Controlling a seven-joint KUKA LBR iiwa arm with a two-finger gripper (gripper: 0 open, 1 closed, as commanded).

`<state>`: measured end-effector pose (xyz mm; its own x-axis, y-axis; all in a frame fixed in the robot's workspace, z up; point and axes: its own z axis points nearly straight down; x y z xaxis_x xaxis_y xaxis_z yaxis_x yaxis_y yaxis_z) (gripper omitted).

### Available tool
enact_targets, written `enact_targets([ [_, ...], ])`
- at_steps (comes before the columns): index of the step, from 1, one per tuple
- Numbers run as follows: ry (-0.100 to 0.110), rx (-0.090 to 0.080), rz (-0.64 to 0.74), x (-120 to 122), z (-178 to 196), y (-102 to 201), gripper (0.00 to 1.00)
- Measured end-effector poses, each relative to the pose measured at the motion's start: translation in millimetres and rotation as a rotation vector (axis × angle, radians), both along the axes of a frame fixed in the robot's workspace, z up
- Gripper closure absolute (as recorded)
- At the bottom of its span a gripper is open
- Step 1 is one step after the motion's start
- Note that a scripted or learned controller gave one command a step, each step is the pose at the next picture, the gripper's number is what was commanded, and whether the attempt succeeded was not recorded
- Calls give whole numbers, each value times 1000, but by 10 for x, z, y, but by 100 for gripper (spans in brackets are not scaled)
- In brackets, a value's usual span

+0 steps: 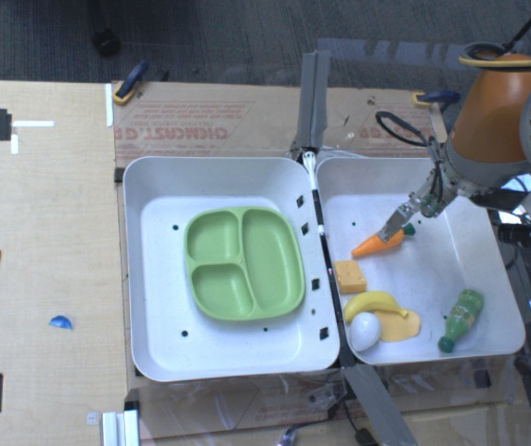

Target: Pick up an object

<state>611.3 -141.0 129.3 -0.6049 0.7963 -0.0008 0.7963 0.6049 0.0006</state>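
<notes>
The right bin holds several toy foods. An orange carrot with a green top lies slanted near the bin's middle left. My gripper reaches down from the upper right, and its tip sits right at the carrot's green end, touching or nearly touching it. Below the carrot are a tan block, a yellow banana, a white egg and a flat yellow piece. A green bottle lies at the bin's lower right.
The left bin holds a green divided plate. A grey divider post rises between the bins at the back. Black cables lie behind the right bin. A small blue item rests on the wooden bench at left.
</notes>
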Motion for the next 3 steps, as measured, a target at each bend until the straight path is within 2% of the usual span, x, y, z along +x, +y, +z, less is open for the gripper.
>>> enact_targets([
  [1,1,0,-98,-321,-376,344,0],
  [2,-1,0,-103,-317,-281,327,100],
  [3,1,-1,-439,162,620,627,100],
])
